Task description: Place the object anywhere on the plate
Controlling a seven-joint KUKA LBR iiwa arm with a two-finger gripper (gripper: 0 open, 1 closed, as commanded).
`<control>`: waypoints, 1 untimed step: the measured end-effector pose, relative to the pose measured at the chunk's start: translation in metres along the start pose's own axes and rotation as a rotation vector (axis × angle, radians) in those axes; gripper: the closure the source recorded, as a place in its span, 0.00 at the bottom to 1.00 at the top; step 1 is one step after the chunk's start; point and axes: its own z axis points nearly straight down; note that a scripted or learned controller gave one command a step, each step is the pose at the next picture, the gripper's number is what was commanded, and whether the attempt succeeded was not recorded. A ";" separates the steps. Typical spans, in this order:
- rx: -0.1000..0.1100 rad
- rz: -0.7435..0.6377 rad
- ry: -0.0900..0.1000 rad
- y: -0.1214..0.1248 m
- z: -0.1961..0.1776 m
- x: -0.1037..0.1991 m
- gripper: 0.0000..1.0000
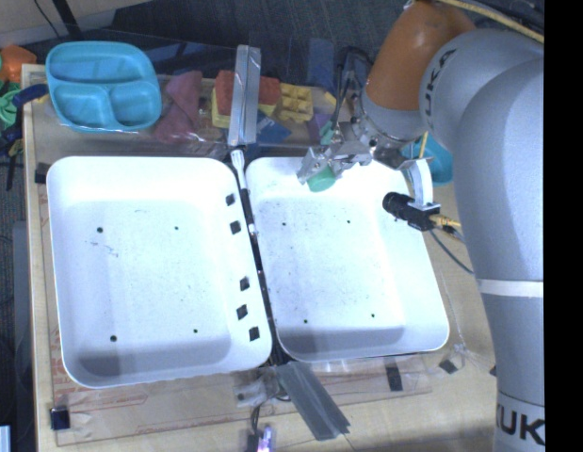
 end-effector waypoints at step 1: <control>0.003 0.044 0.000 -0.022 -0.042 0.079 1.00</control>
